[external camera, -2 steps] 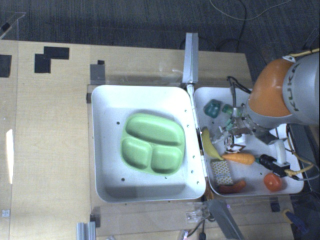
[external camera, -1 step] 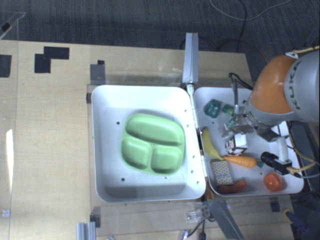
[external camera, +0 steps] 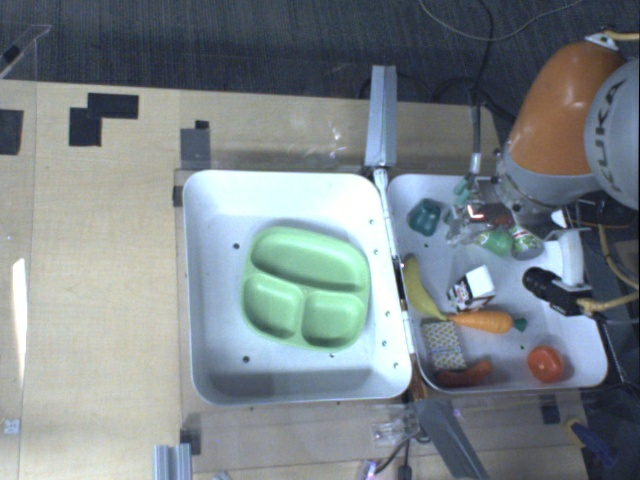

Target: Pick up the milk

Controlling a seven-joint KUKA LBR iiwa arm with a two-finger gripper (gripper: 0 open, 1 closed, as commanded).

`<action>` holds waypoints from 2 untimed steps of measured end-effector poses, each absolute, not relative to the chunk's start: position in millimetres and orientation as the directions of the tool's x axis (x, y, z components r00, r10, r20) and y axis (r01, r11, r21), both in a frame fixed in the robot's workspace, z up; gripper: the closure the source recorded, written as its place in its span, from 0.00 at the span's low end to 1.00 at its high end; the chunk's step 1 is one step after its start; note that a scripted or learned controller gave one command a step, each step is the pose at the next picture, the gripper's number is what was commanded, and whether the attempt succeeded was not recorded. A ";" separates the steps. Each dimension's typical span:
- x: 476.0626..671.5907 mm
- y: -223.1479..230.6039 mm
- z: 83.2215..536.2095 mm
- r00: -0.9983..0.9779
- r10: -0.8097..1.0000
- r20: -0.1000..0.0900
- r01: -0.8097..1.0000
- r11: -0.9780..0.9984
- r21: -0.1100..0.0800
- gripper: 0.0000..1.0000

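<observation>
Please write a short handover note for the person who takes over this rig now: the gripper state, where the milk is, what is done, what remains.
Gripper: over the far part of the right bin, nothing seen held.
Milk: small carton lying mid right bin, nearer the camera than the gripper, just beyond the carrot, right of the banana.
Left bin: holds the green divided tray.
Done: arm is over the right bin.
Left: reach the milk, grasp it, lift it.
</observation>
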State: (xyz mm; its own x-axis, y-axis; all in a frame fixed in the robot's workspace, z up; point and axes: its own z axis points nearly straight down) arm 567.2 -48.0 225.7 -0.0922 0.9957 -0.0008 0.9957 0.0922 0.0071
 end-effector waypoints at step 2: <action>614.2 -1.1 259.6 -0.291 0.957 -0.003 0.957 0.291 0.008 0.00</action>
State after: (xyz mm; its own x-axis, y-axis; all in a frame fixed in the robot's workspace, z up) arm 614.2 -1.1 259.6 -0.2911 0.9567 -0.0026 0.9567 0.2911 0.0080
